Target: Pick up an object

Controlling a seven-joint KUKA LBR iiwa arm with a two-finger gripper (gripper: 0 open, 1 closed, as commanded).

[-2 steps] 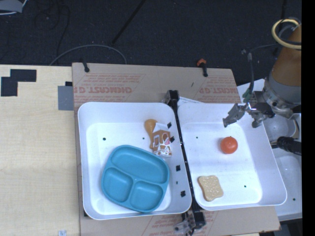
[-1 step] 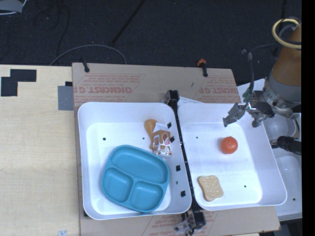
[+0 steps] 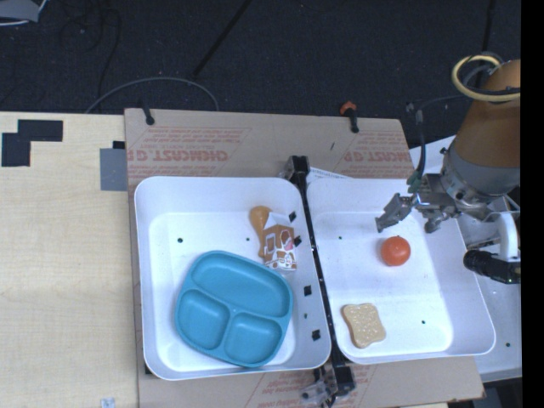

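Observation:
A red tomato (image 3: 395, 251) lies in the right bin (image 3: 442, 334), with a slice of toast (image 3: 364, 324) nearer the front. The left bin (image 3: 157, 228) holds a blue divided plate (image 3: 234, 308), a tan drumstick (image 3: 259, 219) and a small printed packet (image 3: 279, 247). My gripper (image 3: 414, 213) hangs over the back right part of the right bin, just above and right of the tomato, apart from it. Its fingers (image 3: 393, 213) are spread and there is nothing between them.
A black divider (image 3: 308, 253) runs between the two bins. Cardboard (image 3: 255, 147) lies under them. The arm's body and cables (image 3: 489, 143) crowd the right side. A wooden benchtop (image 3: 59, 270) extends to the left.

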